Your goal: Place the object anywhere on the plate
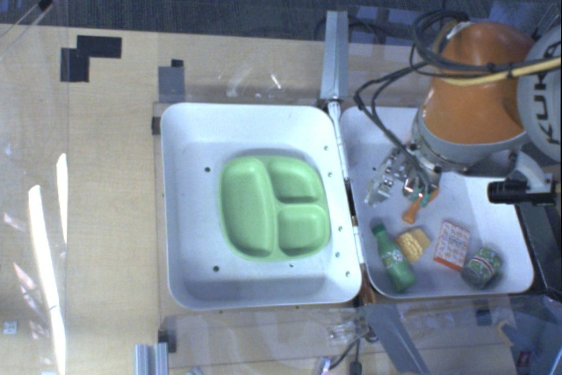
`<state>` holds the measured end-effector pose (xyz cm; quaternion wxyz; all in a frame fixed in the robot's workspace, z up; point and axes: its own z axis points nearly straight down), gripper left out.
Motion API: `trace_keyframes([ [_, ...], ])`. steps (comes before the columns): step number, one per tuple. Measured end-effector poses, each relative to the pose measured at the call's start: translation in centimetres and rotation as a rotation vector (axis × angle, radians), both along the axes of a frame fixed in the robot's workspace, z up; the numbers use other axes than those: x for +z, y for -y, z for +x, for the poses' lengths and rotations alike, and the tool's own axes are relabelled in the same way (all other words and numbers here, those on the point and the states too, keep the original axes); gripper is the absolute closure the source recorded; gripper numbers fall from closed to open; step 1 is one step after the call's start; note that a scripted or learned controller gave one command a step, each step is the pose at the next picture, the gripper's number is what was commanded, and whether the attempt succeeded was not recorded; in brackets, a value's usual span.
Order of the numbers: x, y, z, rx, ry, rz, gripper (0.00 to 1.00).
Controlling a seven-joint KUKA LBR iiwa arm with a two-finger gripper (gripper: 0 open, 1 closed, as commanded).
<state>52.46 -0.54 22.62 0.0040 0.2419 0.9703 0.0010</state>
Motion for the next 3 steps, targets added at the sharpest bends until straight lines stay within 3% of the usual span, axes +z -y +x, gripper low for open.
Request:
trace_keyframes([
  [1,-1.7,-2.3,5.6,0.094,0.0,0.0,1.0],
  [2,6.5,2.0,12.7,0.025,0.004,0.0,1.0],
  [3,7.6,-2.1,4.9,0.178,0.002,0.0,1.0],
])
